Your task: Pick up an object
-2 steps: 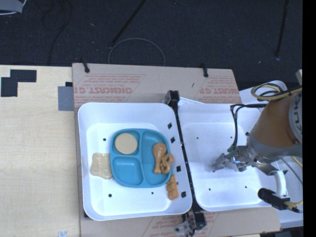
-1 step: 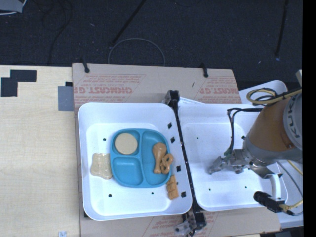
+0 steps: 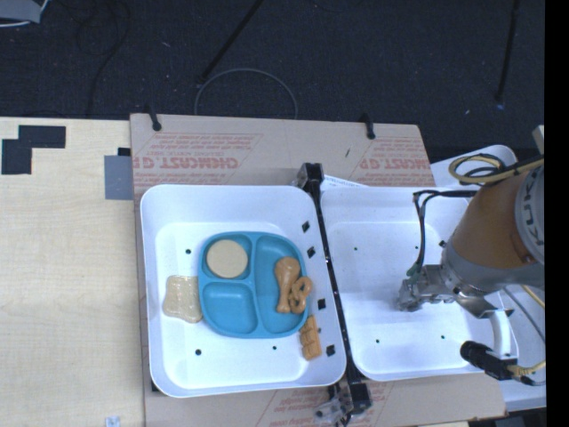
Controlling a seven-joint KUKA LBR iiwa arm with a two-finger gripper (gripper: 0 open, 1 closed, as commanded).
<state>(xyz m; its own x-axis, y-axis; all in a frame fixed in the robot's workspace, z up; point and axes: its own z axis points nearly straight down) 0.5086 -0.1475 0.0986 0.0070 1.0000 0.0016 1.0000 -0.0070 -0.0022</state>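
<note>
In the left bin [image 3: 169, 345] lies a blue three-part plate [image 3: 240, 314]. A round tan cracker [image 3: 226, 258] rests in its upper left part, and a brown pretzel-like piece [image 3: 292, 285] lies in its right part. A pale biscuit [image 3: 182, 298] sits on the bin floor just left of the plate. A small orange-brown piece [image 3: 310, 337] lies by the plate's lower right corner. My gripper [image 3: 414, 294] is low over the floor of the right bin [image 3: 373, 247], far from all these things. No object is visible at its tip.
A black divider [image 3: 326, 283] runs between the two bins. Cardboard [image 3: 267, 154] lies under and behind the bins. The arm's orange band [image 3: 487, 229] and cables cover the right bin's far right side. A wooden bench top [image 3: 62, 274] extends to the left.
</note>
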